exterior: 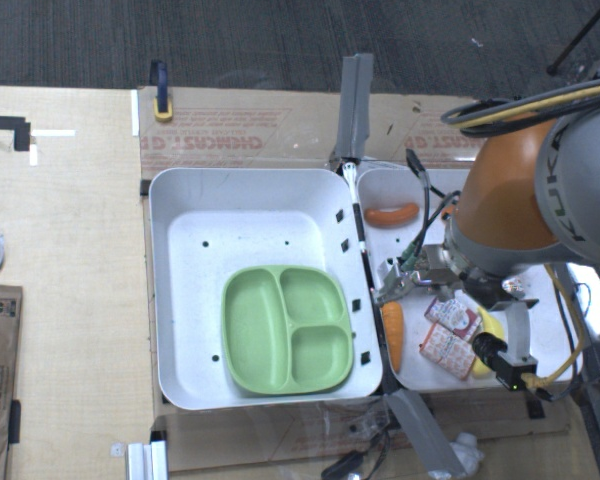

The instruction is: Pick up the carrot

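"KUKA" lettering partly visible on the grey arm [578, 183], mirrored "CHEMCAST GP" print on bench paper [220, 128]

a pale wooden bench [70, 268] sits against dark grey carpet [230, 18] at the top, with brown cardboard [240, 128] taped along the bench's far edge.

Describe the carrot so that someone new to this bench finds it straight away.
Go to the right-hand white bin, the one the arm reaches into. Along its left wall, near the front, lies the carrot, just below the gripper. It is plain orange and tapered, unlike the redder sausage at the back or the printed packets beside it.
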`<state>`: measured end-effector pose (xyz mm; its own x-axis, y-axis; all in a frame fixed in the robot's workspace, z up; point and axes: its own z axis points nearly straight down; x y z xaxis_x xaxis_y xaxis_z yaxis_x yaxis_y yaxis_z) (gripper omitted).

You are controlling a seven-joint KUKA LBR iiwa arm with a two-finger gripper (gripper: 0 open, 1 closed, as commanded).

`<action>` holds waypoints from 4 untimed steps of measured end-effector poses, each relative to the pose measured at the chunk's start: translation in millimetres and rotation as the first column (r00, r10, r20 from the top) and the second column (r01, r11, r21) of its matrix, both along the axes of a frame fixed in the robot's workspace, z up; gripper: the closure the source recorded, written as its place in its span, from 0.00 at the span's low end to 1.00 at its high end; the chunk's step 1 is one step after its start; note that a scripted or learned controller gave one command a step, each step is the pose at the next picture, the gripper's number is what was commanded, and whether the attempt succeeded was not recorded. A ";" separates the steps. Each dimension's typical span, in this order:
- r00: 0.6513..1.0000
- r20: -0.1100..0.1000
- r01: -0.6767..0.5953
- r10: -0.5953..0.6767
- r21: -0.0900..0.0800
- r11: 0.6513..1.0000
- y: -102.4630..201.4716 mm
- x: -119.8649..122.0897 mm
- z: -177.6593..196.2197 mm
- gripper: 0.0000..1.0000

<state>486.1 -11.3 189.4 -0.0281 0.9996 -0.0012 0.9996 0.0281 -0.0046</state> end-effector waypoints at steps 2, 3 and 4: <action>0.864 0.000 0.503 -0.503 -0.003 0.864 -84.7 44.6 5.2 0.00; 0.998 -0.002 0.063 -0.063 0.001 0.998 -33.3 13.3 0.1 0.00; 0.996 0.001 -0.085 0.085 0.000 0.996 -116.8 -0.5 59.6 0.00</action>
